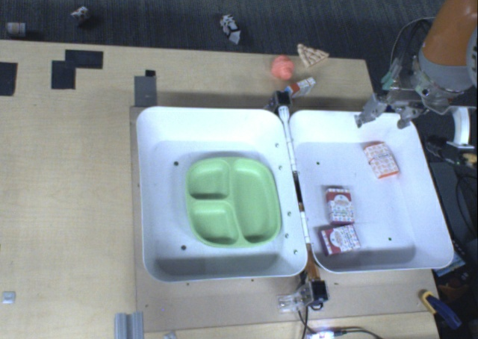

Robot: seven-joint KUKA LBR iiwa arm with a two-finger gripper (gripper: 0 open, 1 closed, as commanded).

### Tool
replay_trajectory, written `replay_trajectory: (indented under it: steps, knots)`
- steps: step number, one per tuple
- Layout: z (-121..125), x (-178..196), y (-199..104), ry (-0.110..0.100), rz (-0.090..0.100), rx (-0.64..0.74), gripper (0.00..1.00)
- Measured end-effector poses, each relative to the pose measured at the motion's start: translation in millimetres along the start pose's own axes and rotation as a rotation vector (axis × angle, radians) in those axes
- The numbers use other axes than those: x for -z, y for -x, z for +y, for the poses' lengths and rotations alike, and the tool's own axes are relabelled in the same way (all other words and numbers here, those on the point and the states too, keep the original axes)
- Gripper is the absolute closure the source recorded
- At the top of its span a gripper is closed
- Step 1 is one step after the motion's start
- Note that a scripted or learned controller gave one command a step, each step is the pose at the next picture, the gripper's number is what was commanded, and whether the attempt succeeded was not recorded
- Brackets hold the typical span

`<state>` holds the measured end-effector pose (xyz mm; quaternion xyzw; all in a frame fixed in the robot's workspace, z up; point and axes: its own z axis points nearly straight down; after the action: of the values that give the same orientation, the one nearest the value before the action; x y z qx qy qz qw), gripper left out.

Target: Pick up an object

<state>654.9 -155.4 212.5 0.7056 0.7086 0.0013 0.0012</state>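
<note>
Three small packets [340,204] [340,239] [381,159] right bin [426,203], one green tray [231,199] left bin [160,203].

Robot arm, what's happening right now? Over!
Gripper above right bin's far edge, holding nothing. Three small packets lie untouched in that bin. Green tray in left bin. Path clear.

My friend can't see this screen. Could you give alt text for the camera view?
A grey and orange arm holds its gripper over the far right corner of the right bin, which contains three small packets. The left bin holds a green tray.
</note>
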Motion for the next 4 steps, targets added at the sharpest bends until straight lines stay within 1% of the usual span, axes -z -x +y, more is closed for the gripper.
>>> replay_trajectory:
  steps: [1, 2, 3, 4]
  knots:
    - [-64, -113, 27, -0.003, 0.0, -0.002, 0.0]
    - [-113, -125, -5, 0.004, -0.002, -0.003, 0.0]
    - [-165, -124, -69, 0.009, -0.002, -0.002, 0.0]
    - [-163, -113, -69, 0.015, -0.003, 0.0, 1.0]
